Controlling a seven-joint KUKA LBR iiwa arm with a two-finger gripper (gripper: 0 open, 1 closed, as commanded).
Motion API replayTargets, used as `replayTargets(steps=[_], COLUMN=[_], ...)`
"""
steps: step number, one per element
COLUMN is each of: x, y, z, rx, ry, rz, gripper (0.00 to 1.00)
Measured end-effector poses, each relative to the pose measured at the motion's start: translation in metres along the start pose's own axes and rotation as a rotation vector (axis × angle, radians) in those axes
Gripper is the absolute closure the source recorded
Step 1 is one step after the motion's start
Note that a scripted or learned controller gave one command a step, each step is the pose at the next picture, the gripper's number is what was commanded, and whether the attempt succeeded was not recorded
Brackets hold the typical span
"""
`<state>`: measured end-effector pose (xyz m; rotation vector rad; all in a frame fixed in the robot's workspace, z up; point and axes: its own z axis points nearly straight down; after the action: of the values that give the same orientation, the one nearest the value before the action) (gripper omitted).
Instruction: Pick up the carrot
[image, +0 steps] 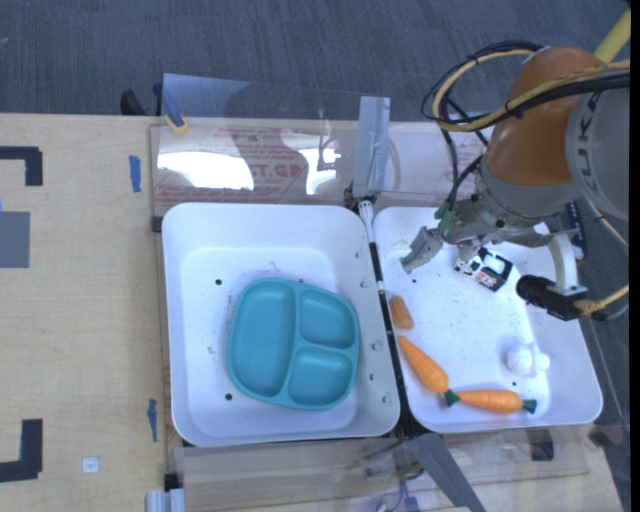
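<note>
Two orange carrots lie in the right bin (570, 330). One carrot (423, 364) lies at a slant near the bin's left wall. The other carrot (488, 400) lies flat along the front wall, its green top pointing right. My gripper (425, 248) hangs over the back left part of this bin, well behind both carrots and apart from them. Nothing is seen in its grasp. The orange-banded wrist above it hides the bin's back right corner.
A short orange-brown piece (401, 313) lies by the divider between the bins. A small white object (521, 357) rests at the right. A teal divided plate (293, 343) sits in the left bin (190, 260). Cables loop above the wrist.
</note>
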<state>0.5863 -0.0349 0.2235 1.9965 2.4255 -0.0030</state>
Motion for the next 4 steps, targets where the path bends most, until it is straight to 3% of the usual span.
replayTargets(steps=[1, 2, 3, 4], x=[-0.046, -0.045, 0.029, 0.036], y=[-0.1, -0.095, -0.101, -0.101], z=[0.058, 0.137, 0.04, 0.042], rx=[0.008, -0.006, -0.004, 0.002], ry=[0.002, 0.001, 0.002, 0.003], rz=[-0.006, 0.035, -0.121, -0.281], gripper=[0.0, 0.0, 0.0, 0.0])
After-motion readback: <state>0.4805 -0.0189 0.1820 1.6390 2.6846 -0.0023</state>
